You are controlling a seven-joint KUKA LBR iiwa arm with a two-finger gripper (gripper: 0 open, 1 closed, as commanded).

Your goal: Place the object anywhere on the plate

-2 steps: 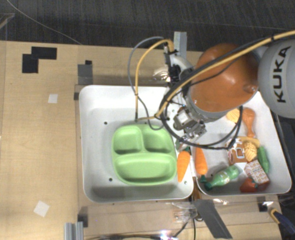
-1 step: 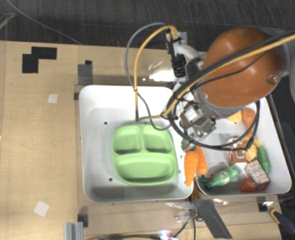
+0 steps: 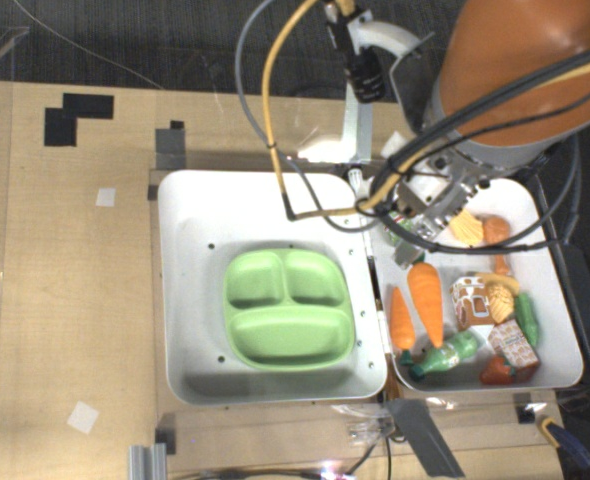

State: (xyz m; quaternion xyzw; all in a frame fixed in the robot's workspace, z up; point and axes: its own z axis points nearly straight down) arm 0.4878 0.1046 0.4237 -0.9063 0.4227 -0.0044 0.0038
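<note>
Arm over right bin; green plate [image 3: 289, 306] bare in left bin [image 3: 190, 268].
Gripper [image 3: 422, 220] low at right bin's [image 3: 565, 353] far-left corner, jaws' state cannot tell; two carrots [image 3: 427, 302], green bottle [image 3: 450, 355], packaged toy foods lie in right bin, apart from plate.

A single fixed camera looks down from above the surface [image 3: 65, 298] at a slant, far enough back to take in both white bins side by side: the left bin [image 3: 190, 268] sits near the middle, the right bin [image 3: 560, 298] toward the right. The arm [image 3: 525, 58] looms large at upper right, close beneath the lens.
</note>
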